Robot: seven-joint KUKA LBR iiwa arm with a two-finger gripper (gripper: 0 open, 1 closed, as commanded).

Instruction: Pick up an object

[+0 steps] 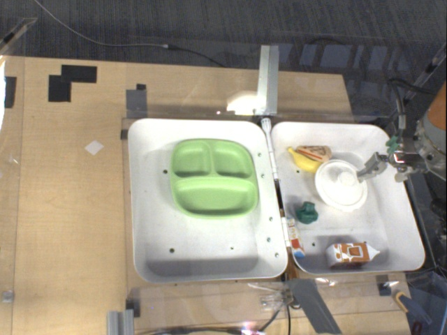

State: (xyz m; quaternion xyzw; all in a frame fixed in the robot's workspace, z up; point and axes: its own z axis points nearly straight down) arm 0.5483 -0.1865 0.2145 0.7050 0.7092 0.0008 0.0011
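Observation:
The right bin holds several small items. A yellow banana lies at its back left, touching a tan and red piece. A white round bowl sits in the middle. In front of it to the left is a small teal-green object, and a brown and white carton lies on its side near the front wall. My gripper reaches in from the right, its tip just over the bowl's right rim. Nothing shows in its grasp.
The left bin carries a light green divided plate at its centre. A metal post stands behind the divider between the bins. Dark cables and the arm's base crowd the right edge beyond the right bin.

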